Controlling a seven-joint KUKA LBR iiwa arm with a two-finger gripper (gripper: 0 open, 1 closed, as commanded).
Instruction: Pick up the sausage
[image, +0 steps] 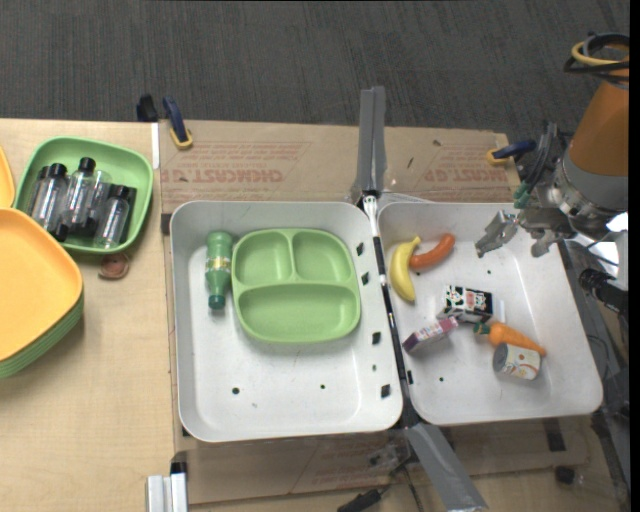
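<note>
Currently: gripper (512, 231) over right bin's (560, 395) far right part, fingers spread apart, gripping nothing | sausage (432, 250) near bin's far-left edge, touching banana (401, 270) | bare floor between sausage and gripper | milk carton (468, 300), carrot (516, 339) nearer centre

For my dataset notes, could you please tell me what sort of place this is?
Probably a robotics lab bench: two white bins on clamped cardboard, toy food such as a sausage, and a robot gripper alongside.
</note>
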